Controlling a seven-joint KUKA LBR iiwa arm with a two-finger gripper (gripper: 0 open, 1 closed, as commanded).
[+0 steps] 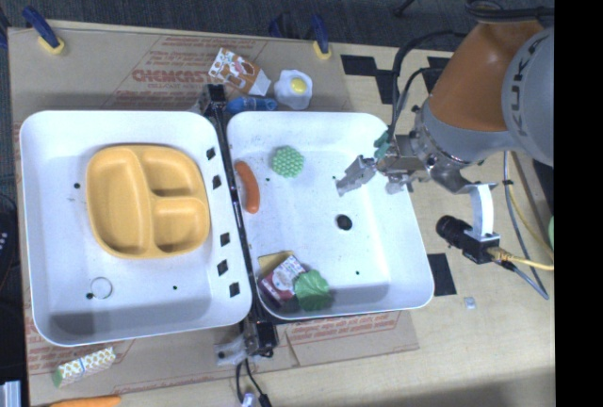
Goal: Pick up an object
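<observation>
The gripper (356, 175) is hovering over the right bin (400, 236), grip unreadable, risking closing on nothing between scattered objects.

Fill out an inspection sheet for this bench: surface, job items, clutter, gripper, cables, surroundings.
Surface: two white bins, left bin and right bin, on printed cardboard.
Job's things: right bin holds green ball, orange sausage, packet pile; left bin holds yellow tray.
Clutter: small packets and a yellow-white item above the bins.
Gripper: gripper over the right bin, holding nothing.
Cables: cables right of the bins.
Surroundings: blue clamps, dark carpet.
</observation>
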